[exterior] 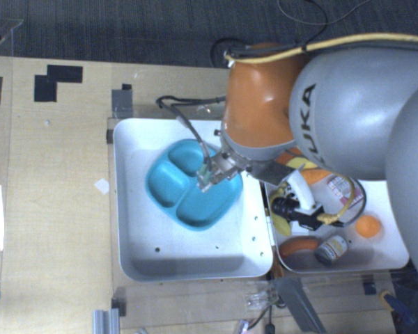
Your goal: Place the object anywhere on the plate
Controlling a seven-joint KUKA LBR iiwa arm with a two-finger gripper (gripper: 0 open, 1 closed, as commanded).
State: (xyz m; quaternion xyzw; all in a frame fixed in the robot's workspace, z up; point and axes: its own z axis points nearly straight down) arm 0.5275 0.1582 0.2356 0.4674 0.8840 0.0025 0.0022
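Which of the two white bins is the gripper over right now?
The left white bin, holding the blue divided plate; the gripper hangs above that plate.

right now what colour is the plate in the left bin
Blue plate, with compartments, in the white left bin; shows in the camera view.

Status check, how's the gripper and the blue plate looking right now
Gripper low over the blue plate, left bin. Fingers unclear, no object seen between them. Other items piled in right bin. Plate's near section bare.
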